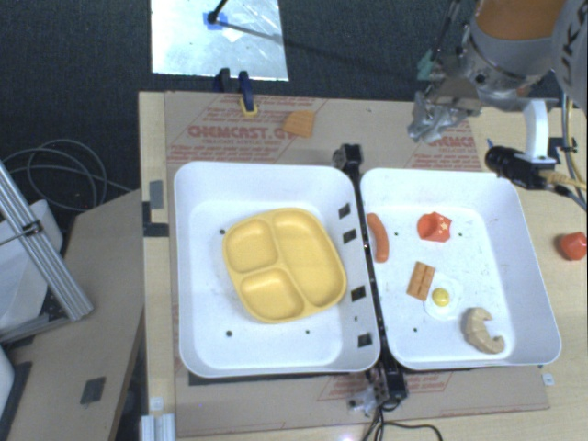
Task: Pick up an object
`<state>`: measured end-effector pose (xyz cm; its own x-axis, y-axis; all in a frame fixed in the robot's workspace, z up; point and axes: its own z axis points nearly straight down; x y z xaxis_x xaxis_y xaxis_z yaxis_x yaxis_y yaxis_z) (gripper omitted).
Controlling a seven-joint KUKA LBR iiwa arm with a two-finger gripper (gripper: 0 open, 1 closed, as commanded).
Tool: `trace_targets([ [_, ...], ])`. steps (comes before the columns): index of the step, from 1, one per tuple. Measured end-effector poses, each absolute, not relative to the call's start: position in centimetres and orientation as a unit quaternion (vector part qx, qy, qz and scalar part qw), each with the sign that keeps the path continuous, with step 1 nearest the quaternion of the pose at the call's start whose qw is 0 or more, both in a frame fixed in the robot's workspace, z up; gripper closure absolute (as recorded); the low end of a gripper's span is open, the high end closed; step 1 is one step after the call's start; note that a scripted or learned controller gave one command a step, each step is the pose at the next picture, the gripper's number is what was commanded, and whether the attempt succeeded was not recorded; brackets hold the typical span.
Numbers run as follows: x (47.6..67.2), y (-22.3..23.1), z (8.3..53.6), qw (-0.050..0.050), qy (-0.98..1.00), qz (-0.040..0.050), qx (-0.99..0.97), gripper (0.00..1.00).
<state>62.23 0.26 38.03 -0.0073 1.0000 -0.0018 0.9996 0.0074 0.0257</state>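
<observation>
White plastic bins sit side by side on the table (276, 122), and the right bin (528, 237) carries the likely targets: a red-orange sausage (378, 237) near its left wall, a red block (435, 226) toward the top middle, a small brown wafer (420, 280), a toy fried egg (441, 298) just below it, and a tan curved piece (482, 330) in the lower right. The left bin (197, 246) bears a yellow divided tray (283, 265). The pincer (437, 120) hangs above the table just beyond the right bin's far rim, with nothing visible between its metal tips; how far apart they stand I cannot tell from this slant. The red block looks like the nearest candidate, lying nearly straight down the view from the pincer, just inside the rim. The sausage lies a little farther down and left, its long axis running almost up-and-down in the view, so a grasp there would probably want the tips set across its narrow width. Either choice seems to call for travel over the rim, then a descent.
</observation>
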Motion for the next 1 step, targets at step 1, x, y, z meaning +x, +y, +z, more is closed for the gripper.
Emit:
trace_targets([
  [1, 61.76, 0.23, 37.01, 0.001, 0.709, 0.001, 0.706, 0.0],
])
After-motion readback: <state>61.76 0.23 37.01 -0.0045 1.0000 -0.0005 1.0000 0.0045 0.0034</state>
